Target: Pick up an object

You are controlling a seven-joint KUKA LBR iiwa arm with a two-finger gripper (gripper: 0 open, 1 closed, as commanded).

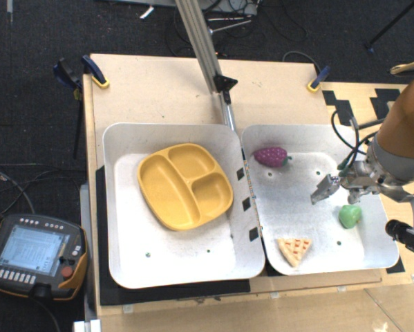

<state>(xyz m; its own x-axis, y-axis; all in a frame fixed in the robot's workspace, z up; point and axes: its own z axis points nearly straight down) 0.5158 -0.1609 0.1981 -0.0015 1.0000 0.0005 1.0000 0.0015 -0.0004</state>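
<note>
At the far left, off the bench, a teach pendant (32, 254) lies on the dark floor with its screen lit; whatever is written on the screen and keys is too small to read. The wooden bench (158, 88) carries the two white bins side by side. The left bin (124, 254) holds a yellow divided plate (184, 184) with three compartments, lying flat near the bin's middle, with no marking visible on it. The right bin (372, 251) holds three small things: a purple grape-like toy (271, 156) near its upper left, a waffle-patterned wedge (294, 250) near its lower edge, and a green rounded toy (350, 216) toward its right side. The gripper (336, 191) hangs over the right bin, up and to the left of the green toy and just beside it, its fingers spread apart with nothing between them. The arm behind it enters from the right. No brand name or label can be read anywhere in the view.
</note>
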